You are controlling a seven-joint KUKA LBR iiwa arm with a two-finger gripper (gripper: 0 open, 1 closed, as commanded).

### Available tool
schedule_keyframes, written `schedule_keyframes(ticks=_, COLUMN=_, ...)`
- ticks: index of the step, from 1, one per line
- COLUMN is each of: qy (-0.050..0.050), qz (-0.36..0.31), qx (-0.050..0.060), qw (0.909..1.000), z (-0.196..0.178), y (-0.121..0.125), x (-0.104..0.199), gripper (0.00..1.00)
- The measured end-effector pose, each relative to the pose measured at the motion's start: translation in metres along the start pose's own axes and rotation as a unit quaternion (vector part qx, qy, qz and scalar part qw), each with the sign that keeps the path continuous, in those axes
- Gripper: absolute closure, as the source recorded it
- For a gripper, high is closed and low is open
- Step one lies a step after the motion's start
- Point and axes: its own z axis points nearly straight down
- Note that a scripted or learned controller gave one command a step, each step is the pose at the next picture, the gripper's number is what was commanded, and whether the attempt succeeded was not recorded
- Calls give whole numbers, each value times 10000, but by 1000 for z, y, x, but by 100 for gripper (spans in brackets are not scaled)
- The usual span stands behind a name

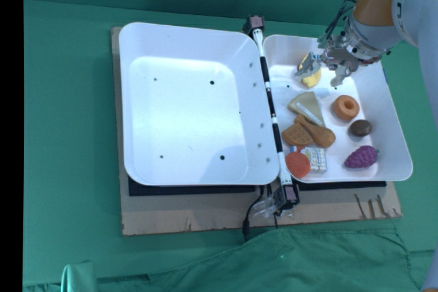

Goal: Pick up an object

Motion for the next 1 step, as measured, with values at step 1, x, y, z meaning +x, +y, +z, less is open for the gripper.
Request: schedule_keyframes(ticks=1, qy=-4, qz=-5, qx=-45, qw=10000, z=32, y=2, x=-1, gripper=0)
